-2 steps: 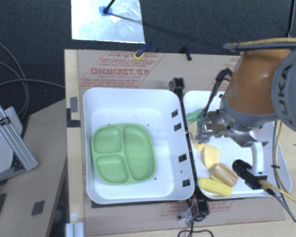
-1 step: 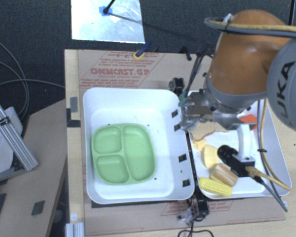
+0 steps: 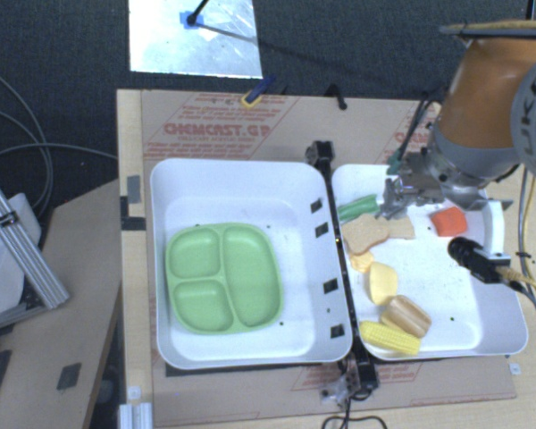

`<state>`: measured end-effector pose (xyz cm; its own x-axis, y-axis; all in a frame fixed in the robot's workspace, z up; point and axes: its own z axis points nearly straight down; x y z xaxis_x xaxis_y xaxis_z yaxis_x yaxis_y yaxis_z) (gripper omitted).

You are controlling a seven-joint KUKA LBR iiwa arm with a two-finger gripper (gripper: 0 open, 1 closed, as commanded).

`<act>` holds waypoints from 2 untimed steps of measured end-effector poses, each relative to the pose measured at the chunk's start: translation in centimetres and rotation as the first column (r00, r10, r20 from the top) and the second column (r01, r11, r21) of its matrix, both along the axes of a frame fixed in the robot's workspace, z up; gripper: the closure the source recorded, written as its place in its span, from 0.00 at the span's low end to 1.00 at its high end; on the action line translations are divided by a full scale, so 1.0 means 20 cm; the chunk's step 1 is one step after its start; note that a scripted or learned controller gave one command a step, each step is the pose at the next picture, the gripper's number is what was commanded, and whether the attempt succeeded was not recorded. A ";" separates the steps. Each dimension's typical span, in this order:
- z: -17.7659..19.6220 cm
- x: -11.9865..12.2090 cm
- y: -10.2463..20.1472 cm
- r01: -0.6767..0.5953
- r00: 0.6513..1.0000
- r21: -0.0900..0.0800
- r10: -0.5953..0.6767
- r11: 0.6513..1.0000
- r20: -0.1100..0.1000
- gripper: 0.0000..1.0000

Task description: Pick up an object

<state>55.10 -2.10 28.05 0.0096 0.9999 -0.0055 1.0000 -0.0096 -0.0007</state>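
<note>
Claw just above toast slice

The claw hides one end of the green vegetable — perhaps a cucumber — and its fingertips are too small to tell apart; the arm is cut off at the right edge.

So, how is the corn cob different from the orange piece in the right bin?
The corn cob is yellow and long, while the orange piece is short and blocky. The corn cob lies at the right bin's near edge; the orange piece lies farther back, close to the gripper. Both are toy food.
</note>
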 end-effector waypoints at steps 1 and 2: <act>-0.18 -0.12 0.24 -0.017 1.000 0.007 0.017 1.000 -0.002 1.00; 0.37 -0.23 0.09 -0.012 1.000 0.006 0.012 1.000 0.014 1.00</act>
<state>50.50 -0.28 35.44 -0.0024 1.0000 0.0001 0.9999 0.0024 0.0137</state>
